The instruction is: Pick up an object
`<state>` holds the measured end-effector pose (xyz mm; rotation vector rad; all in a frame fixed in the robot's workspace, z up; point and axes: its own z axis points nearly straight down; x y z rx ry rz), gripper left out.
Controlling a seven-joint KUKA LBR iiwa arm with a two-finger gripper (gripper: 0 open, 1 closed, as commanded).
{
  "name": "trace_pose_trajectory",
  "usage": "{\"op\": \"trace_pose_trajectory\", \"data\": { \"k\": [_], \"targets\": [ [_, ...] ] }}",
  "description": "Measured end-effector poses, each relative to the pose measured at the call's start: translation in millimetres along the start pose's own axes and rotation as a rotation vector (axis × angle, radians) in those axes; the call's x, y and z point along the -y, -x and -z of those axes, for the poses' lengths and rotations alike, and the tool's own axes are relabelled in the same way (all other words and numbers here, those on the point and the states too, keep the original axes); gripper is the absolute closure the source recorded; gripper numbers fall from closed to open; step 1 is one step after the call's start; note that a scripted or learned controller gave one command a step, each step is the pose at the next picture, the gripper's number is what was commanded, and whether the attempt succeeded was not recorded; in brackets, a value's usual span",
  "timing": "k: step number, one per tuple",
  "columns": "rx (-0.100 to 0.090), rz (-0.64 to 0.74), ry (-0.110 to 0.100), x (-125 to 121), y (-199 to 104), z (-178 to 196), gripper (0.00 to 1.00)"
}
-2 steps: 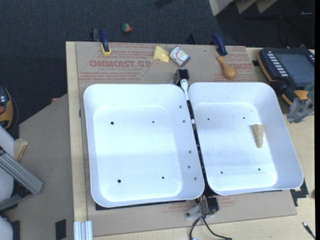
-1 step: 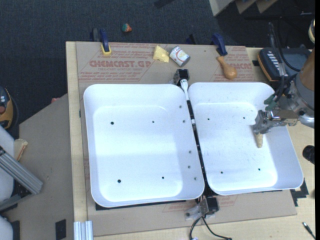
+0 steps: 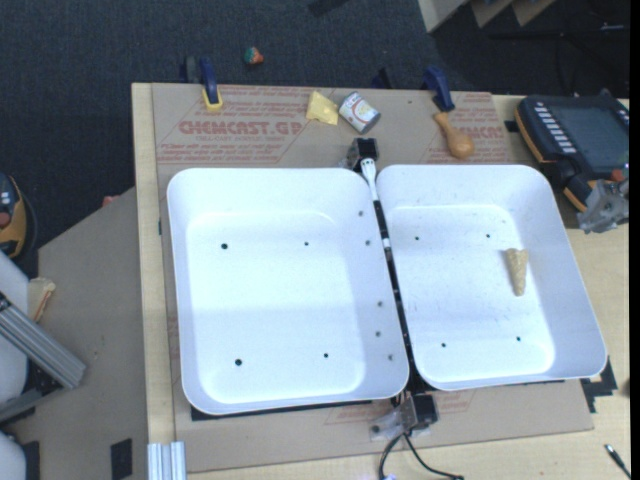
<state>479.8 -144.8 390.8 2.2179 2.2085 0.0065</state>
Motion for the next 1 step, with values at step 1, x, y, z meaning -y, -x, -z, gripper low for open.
{"op": "trace_pose_trajectory", "data": {
  "k": [1],
  "targets": [
    [-0.008, 0.009, -0.02, -34.6, -45.1, -97.0, 1.0]
  ]
}}
